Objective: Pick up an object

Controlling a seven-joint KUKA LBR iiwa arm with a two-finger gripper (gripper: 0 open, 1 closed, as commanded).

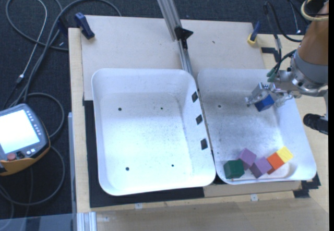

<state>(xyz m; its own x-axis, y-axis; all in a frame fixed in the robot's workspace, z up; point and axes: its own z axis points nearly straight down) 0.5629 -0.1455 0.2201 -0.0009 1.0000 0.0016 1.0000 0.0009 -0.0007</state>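
The gripper (263, 98) is over the right bin (229, 136), near its far right side, and there is a blue block (264, 102) between its two fingers. The fingers look squeezed onto the block from both sides. The block seems to be up off the bin floor, but from this slanted view I cannot be sure how high. The other blocks sit in a little bunch at the near edge of the same bin: a green block (234, 168), two purple blocks (247, 156) touching each other, an orange block (275, 162) and a yellow block (285, 154). They are well apart from the gripper, toward the front. The left bin (141, 131) is on the other side of the middle wall. I think the pick is mostly done, and the next move is just straight up, holding tight.
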